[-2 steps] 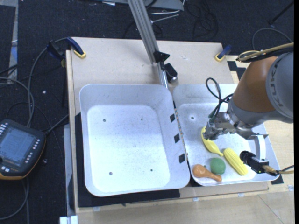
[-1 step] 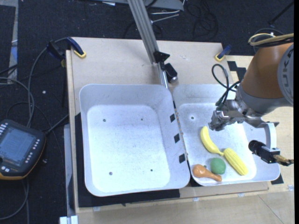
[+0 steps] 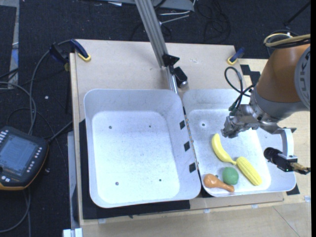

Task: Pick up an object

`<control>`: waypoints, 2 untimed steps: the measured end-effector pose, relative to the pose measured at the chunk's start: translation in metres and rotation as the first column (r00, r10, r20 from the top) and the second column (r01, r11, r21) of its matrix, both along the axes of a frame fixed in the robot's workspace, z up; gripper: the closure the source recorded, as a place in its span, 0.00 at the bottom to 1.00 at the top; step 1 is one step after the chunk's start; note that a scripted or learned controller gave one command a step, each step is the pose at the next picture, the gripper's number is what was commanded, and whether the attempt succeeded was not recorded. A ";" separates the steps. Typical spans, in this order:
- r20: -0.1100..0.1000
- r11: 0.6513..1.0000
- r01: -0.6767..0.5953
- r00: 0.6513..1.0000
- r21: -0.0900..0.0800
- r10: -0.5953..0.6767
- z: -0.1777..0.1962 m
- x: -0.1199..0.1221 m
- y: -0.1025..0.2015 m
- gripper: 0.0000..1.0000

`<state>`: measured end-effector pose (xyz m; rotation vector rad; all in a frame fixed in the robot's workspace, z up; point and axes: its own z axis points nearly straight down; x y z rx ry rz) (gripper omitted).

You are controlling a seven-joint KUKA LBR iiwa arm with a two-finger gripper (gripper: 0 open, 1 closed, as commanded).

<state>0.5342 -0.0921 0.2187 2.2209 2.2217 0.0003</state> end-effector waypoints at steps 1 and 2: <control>0.000 1.000 -0.005 1.000 0.001 0.005 0.006 0.009 0.054 1.00; 0.000 1.000 -0.004 1.000 0.001 0.004 0.011 0.036 0.095 1.00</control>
